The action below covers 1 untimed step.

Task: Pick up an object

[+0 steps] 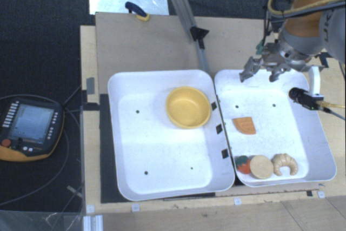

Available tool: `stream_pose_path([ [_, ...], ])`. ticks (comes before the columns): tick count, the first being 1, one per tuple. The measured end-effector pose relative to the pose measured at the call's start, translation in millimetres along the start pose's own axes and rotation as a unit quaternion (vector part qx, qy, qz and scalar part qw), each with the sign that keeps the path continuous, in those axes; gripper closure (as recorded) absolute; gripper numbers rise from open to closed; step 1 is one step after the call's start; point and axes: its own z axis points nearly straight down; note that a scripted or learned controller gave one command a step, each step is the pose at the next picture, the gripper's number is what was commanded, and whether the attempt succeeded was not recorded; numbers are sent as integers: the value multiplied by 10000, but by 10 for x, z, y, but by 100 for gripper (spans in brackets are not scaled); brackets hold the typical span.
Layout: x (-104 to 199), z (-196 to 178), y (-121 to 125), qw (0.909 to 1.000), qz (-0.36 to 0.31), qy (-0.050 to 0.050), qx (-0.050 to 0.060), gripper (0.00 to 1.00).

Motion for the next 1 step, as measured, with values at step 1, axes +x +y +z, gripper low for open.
stream_pose_path([
  [1, -4, 416, 1, 10000, 2, 0, 17, 0],
])
